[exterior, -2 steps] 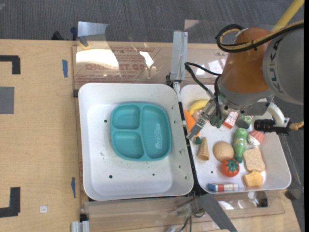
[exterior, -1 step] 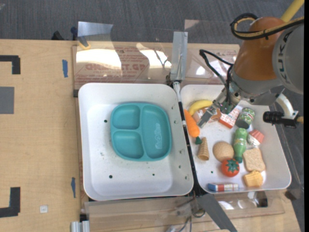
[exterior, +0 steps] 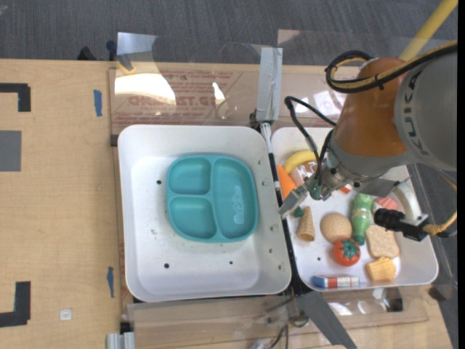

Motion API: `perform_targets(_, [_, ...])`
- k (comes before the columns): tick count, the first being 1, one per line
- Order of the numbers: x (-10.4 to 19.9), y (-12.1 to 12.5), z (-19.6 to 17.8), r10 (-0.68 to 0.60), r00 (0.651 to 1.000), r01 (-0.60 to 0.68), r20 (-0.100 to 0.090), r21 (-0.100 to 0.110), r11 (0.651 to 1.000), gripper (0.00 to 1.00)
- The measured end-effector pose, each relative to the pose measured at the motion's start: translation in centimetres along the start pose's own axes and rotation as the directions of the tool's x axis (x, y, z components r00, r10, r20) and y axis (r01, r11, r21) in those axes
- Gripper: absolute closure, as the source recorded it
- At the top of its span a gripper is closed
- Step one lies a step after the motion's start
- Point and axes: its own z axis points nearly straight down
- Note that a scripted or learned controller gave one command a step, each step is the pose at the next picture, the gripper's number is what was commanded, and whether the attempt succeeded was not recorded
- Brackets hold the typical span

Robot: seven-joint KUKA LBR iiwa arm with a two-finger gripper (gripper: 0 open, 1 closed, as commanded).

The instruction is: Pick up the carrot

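I've got the pincer (exterior: 299,199) low in the right bin (exterior: 429,271), by its left wall; can't tell how wide it stands. The carrot (exterior: 285,183) lies just beside it, half hidden. Looks light, stiff, slick: I'd pinch mid-body, across its width.

Right bin (exterior: 425,271) is packed around my pincer (exterior: 299,201): banana (exterior: 298,158) behind, cone (exterior: 306,224) and bread roll (exterior: 336,227) crowding in front. Left bin (exterior: 138,195) has open floor around the teal plate (exterior: 212,198).
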Motion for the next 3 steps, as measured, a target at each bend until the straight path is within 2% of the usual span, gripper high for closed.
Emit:
perform_targets(1, [-7.2, 2.9, -0.1, 0.176, 0.984, -0.176, 0.006, -0.005, 0.984, 0.00])
perform_targets(2, [-1.2, -2.7, 0.0, 0.145, 0.989, -0.145, 0.001, -0.001, 0.989, 0.00])
perform_targets(3, [-6.7, 0.8, 0.0, 0.296, 0.955, -0.296, 0.004, -0.003, 0.955, 0.00])
